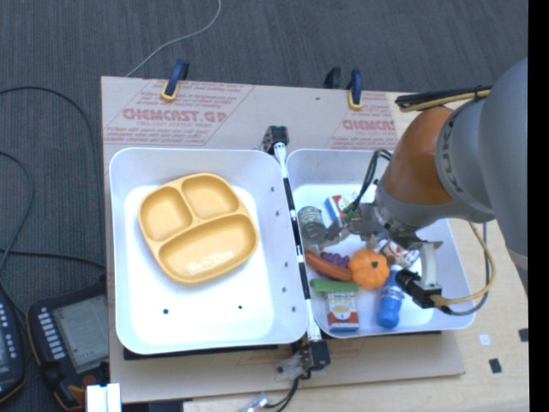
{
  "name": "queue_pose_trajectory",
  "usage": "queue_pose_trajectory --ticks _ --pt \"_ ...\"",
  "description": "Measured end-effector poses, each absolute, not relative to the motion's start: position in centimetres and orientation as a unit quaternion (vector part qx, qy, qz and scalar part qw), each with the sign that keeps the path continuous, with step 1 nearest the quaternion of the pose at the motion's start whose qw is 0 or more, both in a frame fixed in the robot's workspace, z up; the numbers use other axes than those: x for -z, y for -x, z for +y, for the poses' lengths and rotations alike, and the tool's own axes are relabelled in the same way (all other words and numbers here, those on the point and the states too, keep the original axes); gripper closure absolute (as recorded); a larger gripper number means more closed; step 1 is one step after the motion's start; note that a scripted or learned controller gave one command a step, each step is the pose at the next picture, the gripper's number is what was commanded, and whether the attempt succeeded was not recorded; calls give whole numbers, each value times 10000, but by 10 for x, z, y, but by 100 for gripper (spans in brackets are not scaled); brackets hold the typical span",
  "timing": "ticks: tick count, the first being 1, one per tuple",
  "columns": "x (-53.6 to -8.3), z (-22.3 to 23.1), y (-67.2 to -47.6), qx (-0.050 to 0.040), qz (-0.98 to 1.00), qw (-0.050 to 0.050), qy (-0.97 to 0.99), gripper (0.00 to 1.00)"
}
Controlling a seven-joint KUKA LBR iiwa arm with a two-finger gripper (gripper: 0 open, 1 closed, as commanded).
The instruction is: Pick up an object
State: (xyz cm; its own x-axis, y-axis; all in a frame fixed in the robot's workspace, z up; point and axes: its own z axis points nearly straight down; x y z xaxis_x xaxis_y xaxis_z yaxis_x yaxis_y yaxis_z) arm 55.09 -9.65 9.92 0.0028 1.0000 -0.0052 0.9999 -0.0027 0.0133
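- The grey arm with its orange band rises closest to the lens, sweeping in from the right and hiding much of the right bin beneath it
- Below the wrist, the gripper hangs low over the clutter; how wide its fingers stand, and whether anything sits between them, cannot be told from here, since the wrist covers them
- Nearest the gripper lies the small orange pumpkin, just beside and partly under it; this looks the likeliest thing to pick, being round, proud of the pile and easy to straddle
- Touching the pumpkin on its left is a carrot, and just beside it at the front a blue bottle and a small carton; a silvery can rests by the divider
- To do the grasp well, I judge the fingers should come down either side of the pumpkin along the axis free of carrot and bottle, go deep enough to pass its widest part, close, then lift straight up
- The risk is a nudge that rolls the pumpkin away or a pinch catching the carrot too
- Farther left, the left bin holds a yellow divided plate, well apart from the work
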Motion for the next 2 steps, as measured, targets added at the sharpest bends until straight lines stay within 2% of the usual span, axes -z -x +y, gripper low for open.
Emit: queue_pose_trajectory --ticks 1,2 --pt "-89 -100 -518 -41 7069 68 -7073 0" --pt "-99 -100 -519 -44 7068 68 -7074 100"
